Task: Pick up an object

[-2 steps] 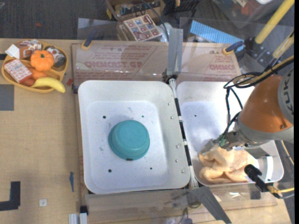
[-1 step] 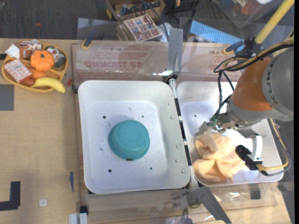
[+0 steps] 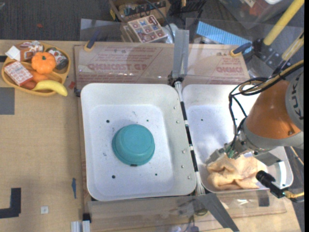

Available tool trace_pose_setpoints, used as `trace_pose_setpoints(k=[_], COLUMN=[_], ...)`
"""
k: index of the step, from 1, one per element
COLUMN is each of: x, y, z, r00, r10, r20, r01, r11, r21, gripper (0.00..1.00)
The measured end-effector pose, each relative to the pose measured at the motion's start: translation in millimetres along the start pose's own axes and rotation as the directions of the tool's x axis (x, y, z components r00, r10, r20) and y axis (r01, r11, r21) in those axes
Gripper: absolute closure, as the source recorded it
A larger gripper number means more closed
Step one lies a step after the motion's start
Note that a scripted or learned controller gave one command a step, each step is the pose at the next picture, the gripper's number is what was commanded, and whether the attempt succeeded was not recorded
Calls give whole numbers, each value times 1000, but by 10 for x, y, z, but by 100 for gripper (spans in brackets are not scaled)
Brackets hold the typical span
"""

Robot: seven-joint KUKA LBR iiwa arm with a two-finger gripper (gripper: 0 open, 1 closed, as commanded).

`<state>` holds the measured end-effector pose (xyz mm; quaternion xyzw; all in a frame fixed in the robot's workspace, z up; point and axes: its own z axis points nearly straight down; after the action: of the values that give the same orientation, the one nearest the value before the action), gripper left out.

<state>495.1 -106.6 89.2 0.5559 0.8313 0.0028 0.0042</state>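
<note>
The hand is hovering over the tan crumpled cloth in the right bin; its opening cannot be told. Descending squarely onto the cloth's thickest fold should be helping.

A yellow dish is sitting at upper left, holding a banana, an orange pumpkin, and possibly cartons.

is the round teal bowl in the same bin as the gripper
No, the round teal bowl sits in the left white bin, while the gripper is over the right white bin.
</note>
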Motion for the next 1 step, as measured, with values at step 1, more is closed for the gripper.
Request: trace_pose_setpoints(k=[1], x=[-432], y=[122], z=[-1106], r00=[948], r10=[317], r20=[1], r01=[-317], r11=[948], r21=[8], gripper=[0])
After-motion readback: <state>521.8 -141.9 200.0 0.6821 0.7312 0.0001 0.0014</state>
